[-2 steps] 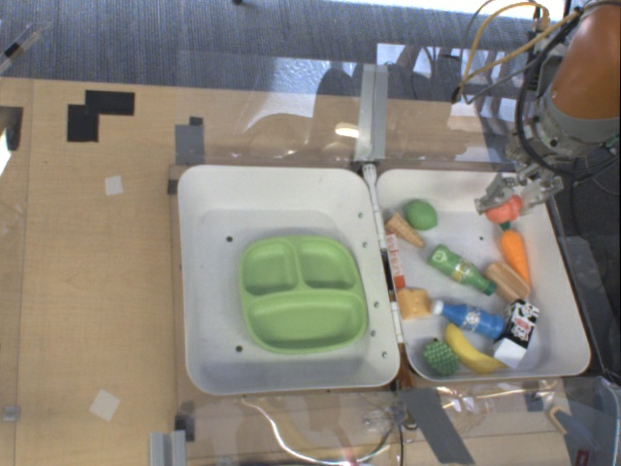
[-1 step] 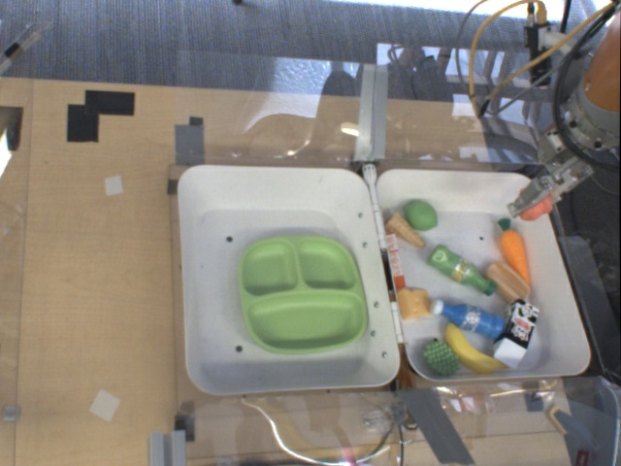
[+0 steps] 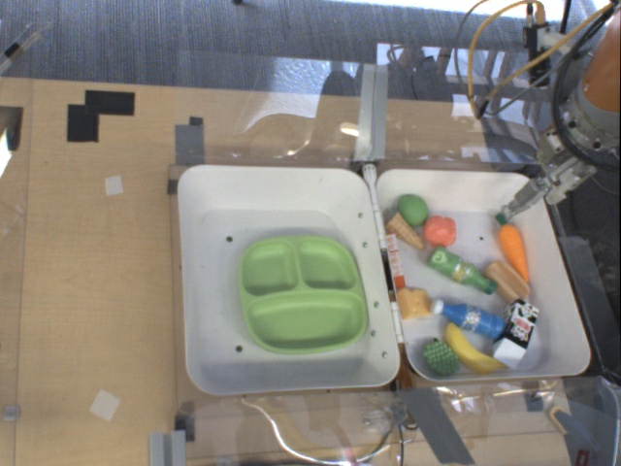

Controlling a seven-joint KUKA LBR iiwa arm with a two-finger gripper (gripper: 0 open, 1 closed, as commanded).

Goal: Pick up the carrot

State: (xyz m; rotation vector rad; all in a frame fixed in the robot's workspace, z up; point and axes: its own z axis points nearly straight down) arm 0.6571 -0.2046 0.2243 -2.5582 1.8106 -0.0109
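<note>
So the carrot (image 3: 512,249) is lying flat in the right bin (image 3: 572,352), over at about 2 o'clock, near the far wall. The end effector (image 3: 517,206) hovers just off its green top, holding nothing; can't tell how open it is. Pickup not done yet, grasp and lift remain.

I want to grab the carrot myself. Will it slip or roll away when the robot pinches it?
The carrot looks smooth and shiny, probably hard plastic, so it may slip. It is round and tapered, lying on the flat floor of the right bin, so a nudge could roll it in a curve. It looks small and likely light. The gripper is near its green top.
</note>
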